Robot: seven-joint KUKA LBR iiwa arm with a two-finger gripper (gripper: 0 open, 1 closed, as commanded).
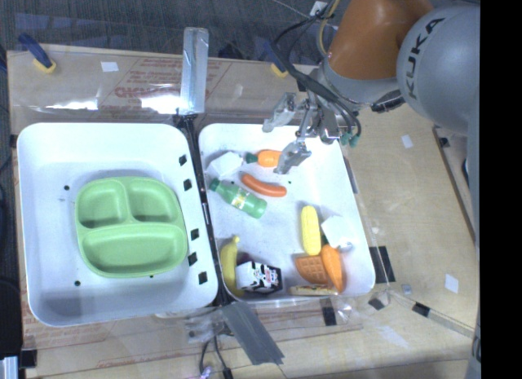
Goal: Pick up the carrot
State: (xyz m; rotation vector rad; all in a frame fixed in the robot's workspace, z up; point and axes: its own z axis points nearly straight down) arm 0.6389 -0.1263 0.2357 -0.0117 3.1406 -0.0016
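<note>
The gripper [295,137] of a grey KUKA arm [432,51] hangs over the far end of the right bin [352,198], its fingers spread apart with nothing between them. One fingertip [291,158] points down just beside the carrot [268,157], a short orange piece with a green end that lies near the bin's far wall, next to a white object [226,160]. Just nearer the camera lies a hot dog [263,185], reddish orange and slanted, and beside it a green bottle [238,197] on its side. Toward the near end of the same bin sit a corn cob [310,229], a white block [336,231], a waffle [308,268] touching an orange wedge [333,266], a banana [229,260] against the inner wall and a small black-and-white carton [261,275]. The left bin [41,165] holds a green divided tray [129,226], lying flat near its middle. Both bins rest side by side on a wooden bench [408,206], with a metal bracket [194,72] standing at the far end of the seam between them.
</note>
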